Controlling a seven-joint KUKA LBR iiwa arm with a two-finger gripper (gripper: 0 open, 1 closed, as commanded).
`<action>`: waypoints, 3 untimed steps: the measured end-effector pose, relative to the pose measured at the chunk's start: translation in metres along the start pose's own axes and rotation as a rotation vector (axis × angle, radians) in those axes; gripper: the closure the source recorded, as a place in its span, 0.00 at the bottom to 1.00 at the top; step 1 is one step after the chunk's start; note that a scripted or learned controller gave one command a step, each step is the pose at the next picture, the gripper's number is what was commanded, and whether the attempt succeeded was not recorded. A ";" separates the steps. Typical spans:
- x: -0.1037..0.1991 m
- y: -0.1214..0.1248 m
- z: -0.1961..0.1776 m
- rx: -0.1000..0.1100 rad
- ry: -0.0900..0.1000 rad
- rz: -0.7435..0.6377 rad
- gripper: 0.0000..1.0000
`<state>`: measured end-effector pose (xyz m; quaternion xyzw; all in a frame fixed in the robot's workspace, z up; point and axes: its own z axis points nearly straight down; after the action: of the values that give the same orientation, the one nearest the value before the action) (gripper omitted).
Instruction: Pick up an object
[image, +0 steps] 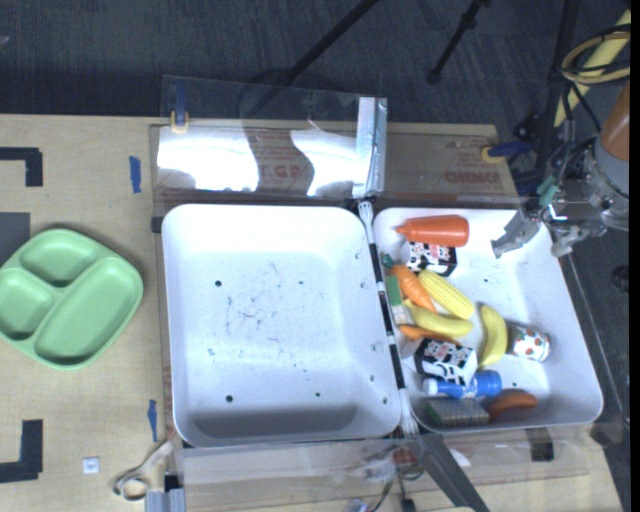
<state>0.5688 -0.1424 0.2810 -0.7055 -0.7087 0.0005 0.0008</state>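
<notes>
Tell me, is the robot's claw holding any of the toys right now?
No, nothing is held. The gripper hangs over the back right corner of the right bin, with no toy between its fingers. The carrot and the banana lie in the bin.

The arm (612, 150) runs off the right edge, so most of it is cut away. The claw (520, 235) is small and blurred; its grip can't be read. In the right bin (570, 330), the toys overlap, the lower ones half buried and unclear.
</notes>
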 end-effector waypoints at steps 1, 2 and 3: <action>-0.009 -0.020 0.164 0.000 0.001 0.043 0.00; -0.023 -0.027 0.195 -0.008 0.000 -0.167 0.00; -0.024 -0.025 0.186 -0.010 0.000 -0.169 1.00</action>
<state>0.5431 -0.1660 0.0952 -0.6431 -0.7658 -0.0031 -0.0030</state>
